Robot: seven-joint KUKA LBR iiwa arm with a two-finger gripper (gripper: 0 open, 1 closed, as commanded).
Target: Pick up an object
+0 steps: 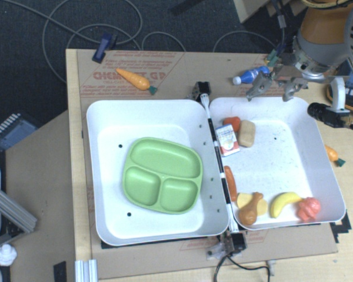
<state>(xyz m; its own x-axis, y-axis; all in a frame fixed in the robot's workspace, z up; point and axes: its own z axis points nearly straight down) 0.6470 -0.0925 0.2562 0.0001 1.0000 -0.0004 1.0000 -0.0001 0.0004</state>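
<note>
Over the right bin's [317, 157] far edge the gripper [277, 90] hangs, fingers spread apart and holding nothing; the nearest thing, a beige block [246, 133], lies below-left of it, standing upright.

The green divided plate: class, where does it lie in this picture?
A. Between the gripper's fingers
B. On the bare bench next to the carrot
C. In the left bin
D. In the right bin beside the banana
C: the green divided plate lies flat on the floor of the left bin, apart from the toy food in the right bin.
</note>
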